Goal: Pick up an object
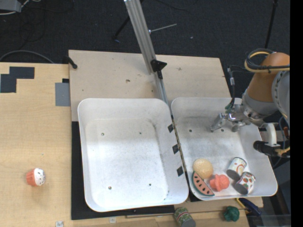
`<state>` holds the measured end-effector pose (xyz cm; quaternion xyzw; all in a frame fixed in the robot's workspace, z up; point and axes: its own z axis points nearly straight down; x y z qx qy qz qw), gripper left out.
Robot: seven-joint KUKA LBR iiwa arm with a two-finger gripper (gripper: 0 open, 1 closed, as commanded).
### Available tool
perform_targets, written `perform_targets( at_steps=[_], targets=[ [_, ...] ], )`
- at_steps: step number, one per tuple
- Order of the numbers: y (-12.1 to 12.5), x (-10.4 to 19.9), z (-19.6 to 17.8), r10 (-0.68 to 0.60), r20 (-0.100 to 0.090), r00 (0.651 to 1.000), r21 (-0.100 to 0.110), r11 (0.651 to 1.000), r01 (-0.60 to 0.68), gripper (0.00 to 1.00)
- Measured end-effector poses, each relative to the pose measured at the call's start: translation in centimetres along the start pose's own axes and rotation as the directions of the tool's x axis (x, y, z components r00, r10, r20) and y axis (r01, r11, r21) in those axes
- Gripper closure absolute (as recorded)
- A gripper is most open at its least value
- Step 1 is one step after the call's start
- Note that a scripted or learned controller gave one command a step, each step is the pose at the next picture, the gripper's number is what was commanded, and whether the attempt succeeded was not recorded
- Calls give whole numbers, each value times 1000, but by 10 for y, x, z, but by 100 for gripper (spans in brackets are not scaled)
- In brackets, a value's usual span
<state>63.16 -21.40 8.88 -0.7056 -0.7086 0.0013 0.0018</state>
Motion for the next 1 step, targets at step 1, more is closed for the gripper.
perform_targets(
  at_steps=[1],
  targets=[
    [1, 0, -13, -3, 2, 1000, -3, 1000, 3, 100]
  ],
)
